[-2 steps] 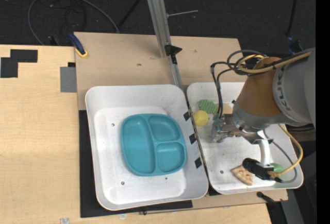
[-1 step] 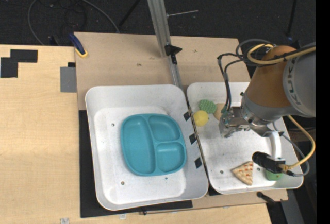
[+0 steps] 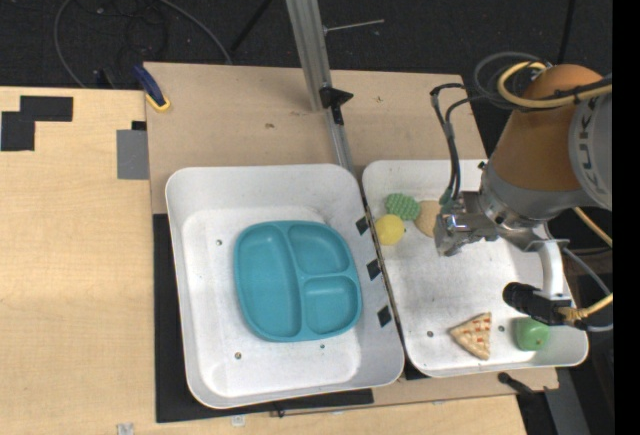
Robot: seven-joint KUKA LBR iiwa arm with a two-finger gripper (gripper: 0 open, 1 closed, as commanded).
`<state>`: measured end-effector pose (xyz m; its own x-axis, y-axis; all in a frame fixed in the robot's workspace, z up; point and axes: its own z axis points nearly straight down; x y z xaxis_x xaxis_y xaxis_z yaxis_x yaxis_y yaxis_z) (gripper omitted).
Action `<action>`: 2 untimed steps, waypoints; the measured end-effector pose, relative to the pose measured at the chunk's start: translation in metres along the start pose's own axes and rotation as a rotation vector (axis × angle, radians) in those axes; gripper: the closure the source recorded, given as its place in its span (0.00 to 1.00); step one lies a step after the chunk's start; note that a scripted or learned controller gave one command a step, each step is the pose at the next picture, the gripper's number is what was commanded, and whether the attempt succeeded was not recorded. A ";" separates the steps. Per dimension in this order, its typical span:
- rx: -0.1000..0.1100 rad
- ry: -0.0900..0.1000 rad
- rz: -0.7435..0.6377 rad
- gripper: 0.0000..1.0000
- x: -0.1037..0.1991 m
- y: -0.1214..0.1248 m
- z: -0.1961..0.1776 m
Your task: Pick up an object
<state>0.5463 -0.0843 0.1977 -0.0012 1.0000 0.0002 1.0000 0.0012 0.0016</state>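
The right bin (image 3: 440, 308) holds a green ridged piece (image 3: 402, 205), a yellow ball-like piece (image 3: 389, 230) and a tan piece (image 3: 428, 218) near its far left side. A pizza slice (image 3: 473, 334) and a green cup-like piece (image 3: 531, 334) lie at its near right. My gripper (image 3: 448, 235) hangs over the bin just right of the tan piece, under the orange-banded wrist (image 3: 545, 138). Nothing shows between its fingers.
The left bin (image 3: 200, 223) carries a teal divided plate (image 3: 298, 278). An upright metal post (image 3: 310, 33) stands behind the bins. Cables loop around the arm at the right. A black part (image 3: 527, 300) of the arm reaches over the right bin's near right.
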 end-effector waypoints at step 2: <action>0.006 0.002 -0.003 1.00 0.058 -0.002 -0.043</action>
<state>0.5439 -0.0263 0.2408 -0.0045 1.0000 0.0020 1.0000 0.0045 -0.0041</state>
